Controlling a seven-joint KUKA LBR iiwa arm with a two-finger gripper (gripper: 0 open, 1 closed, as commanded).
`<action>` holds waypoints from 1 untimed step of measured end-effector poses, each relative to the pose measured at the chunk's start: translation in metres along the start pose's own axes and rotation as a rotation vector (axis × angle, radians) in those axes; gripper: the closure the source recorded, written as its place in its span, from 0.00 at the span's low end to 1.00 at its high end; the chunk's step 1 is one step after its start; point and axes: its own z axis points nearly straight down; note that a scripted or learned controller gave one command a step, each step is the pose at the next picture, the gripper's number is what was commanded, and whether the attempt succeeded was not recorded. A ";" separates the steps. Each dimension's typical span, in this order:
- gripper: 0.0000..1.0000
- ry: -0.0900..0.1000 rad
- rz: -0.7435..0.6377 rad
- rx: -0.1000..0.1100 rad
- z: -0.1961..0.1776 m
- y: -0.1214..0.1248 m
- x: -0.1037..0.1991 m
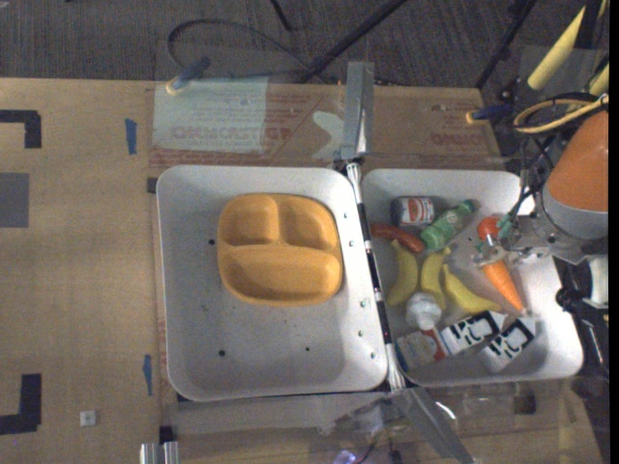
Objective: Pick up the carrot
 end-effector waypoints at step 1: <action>1.00 -0.001 -0.115 0.002 -0.095 0.003 0.035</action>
